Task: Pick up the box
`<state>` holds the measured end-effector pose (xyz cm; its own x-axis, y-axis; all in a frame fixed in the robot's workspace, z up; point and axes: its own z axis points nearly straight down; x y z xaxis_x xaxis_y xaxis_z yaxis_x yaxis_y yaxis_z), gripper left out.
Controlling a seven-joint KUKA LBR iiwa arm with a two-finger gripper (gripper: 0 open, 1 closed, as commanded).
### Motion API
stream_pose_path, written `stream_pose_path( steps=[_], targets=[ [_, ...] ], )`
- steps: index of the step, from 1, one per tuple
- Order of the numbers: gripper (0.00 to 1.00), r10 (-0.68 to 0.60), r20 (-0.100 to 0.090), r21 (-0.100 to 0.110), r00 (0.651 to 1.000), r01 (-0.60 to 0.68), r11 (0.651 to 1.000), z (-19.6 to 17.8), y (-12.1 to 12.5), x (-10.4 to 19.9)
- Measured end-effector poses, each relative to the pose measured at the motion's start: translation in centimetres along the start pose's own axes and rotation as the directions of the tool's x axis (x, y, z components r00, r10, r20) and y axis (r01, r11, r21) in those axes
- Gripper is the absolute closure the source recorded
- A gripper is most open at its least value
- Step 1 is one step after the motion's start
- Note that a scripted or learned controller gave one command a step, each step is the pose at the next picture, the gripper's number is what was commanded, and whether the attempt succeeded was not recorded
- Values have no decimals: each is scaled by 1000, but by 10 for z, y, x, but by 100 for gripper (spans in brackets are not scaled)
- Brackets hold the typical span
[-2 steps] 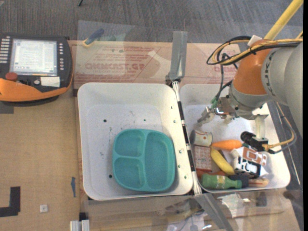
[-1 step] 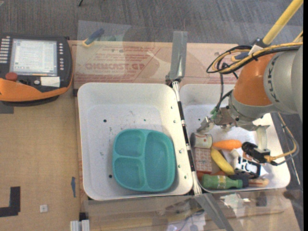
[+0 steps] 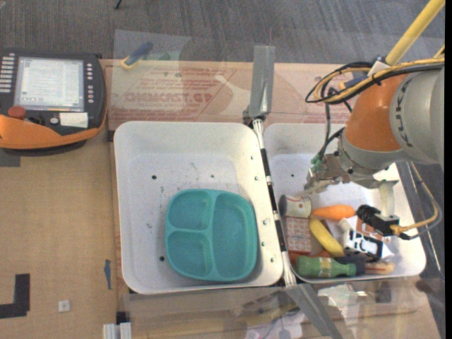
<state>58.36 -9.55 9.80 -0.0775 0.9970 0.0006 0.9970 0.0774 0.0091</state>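
The arm is positioned over the right bin, with the gripper hanging above the bare white floor of that bin's upper half. The state of the tool cannot be determined at this resolution, and nothing is seen held beneath it.

The box is judged to be the flat red-and-white carton lying against the left wall of the right bin, at roughly seven o'clock from the gripper and near it. It is crowded. A small white cup sits just beside its twelve o'clock end, a banana lies along its three o'clock side, apparently touching, and a green bottle lies across its six o'clock end. An orange carrot rests at one o'clock from it. A black-and-white object, which cannot be identified, lies further toward three o'clock.

The left bin holds a teal divided plate, which plays no part in this step.

For a sound pick, the gripper is to be translated toward seven o'clock until it is centred over the carton before any descent is started. The fingers are best aligned across the carton's narrow width, so that one is placed between carton and bin wall and the other between carton and banana. Little clearance is expected on either side; a slow, vertical descent is advised. The banana is likely to be displaced or caught if the approach is offset toward three o'clock.
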Motion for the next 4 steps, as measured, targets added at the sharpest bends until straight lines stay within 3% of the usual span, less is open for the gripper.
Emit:
stream_pose_path(
  steps=[1, 2, 3, 4],
  targets=[
    [0, 0, 0, 0, 1000, 0, 1000, 0, 0, 0],
    [0, 196, -1, 1, 981, -196, 981, 11, -30, -4],
    [0, 260, 3, 5, 965, -260, 965, 12, 28, -3],
    [0, 239, 1, 6, 971, -239, 971, 11, -18, -4]
  ],
)
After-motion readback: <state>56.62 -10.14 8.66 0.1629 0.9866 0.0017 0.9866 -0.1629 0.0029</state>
